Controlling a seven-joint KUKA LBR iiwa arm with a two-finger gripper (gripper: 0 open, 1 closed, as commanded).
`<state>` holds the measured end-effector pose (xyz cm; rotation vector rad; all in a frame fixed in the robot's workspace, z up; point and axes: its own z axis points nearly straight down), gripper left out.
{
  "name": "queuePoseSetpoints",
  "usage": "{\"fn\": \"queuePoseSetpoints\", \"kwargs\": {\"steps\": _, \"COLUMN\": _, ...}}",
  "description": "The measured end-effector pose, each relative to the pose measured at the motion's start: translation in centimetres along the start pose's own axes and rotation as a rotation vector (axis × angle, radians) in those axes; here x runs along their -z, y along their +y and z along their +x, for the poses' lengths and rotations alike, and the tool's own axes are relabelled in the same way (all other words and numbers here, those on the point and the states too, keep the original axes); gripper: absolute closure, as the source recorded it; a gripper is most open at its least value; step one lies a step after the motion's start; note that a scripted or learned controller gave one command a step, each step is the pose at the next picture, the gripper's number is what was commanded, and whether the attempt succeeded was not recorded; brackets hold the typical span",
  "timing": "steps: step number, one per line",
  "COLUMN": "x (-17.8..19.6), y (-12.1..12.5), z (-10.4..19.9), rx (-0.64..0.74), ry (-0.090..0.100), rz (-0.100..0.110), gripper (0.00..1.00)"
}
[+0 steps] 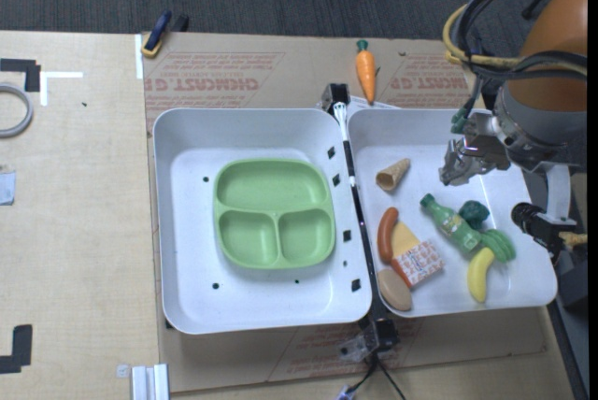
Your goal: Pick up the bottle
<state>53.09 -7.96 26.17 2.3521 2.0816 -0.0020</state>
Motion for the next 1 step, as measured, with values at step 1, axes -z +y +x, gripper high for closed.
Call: {"fn": "queuePoseSetpoints", "kwargs": {"steps": 1, "x": -3.33, "y": -4.94, "z": -4.0, "rx": -0.227, "ry": 0.001, "rz": 0.002, "gripper": 1.0}}
